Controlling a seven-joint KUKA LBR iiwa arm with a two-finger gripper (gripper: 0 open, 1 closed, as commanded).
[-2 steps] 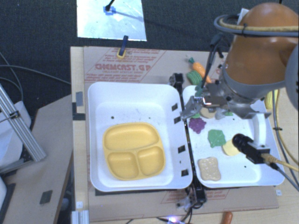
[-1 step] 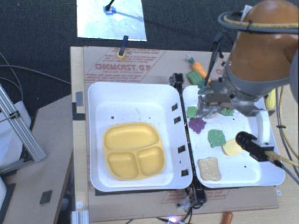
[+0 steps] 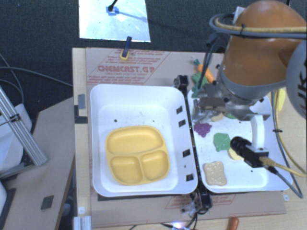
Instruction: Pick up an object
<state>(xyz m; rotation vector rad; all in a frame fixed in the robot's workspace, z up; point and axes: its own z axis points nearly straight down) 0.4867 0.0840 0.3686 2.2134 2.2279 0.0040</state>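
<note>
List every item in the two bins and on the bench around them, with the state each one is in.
Yellow divided plate: flat in the left bin, nothing in its compartments.
Purple toy: loose in the right bin, by the divider.
Green toy: loose, mid-bin.
Beige toast piece: flat near the front wall.
Gripper: low over the right bin's far end.
Blue and yellow marker: lying behind the bins.

- White bins (image 3: 144,92)
- Yellow divided plate (image 3: 137,155) in the left bin
- Purple toy (image 3: 202,129), green toy (image 3: 221,141), and tan speckled cracker (image 3: 215,173), lower right
- Orange band (image 3: 261,32) on the grey arm
</note>
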